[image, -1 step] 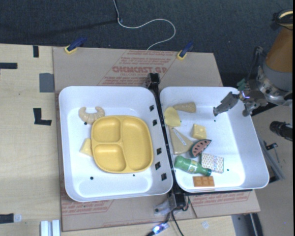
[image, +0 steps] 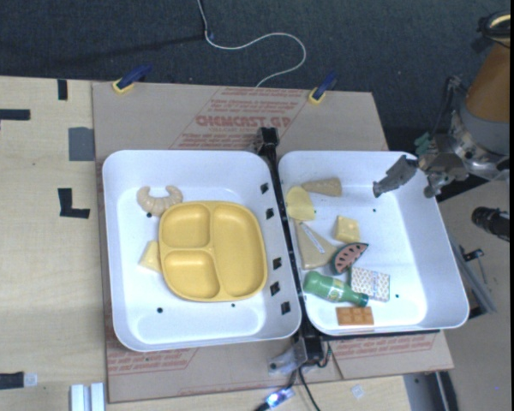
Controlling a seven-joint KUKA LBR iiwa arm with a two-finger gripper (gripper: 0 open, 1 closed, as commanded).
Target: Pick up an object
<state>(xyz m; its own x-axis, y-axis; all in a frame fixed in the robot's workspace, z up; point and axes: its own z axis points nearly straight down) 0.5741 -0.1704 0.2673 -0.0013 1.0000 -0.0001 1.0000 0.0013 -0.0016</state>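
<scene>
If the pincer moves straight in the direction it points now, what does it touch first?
Probably the bare floor of the right bin. The pincer hangs over the bin's upper right corner, pointing down and left. The nearest food, a pale wedge, lies further left, though depth is unclear.

A pale wooden bench (image: 34, 255) with black tape marks (image: 68, 204) stands on dark blue-grey carpet (image: 86, 15).
</scene>
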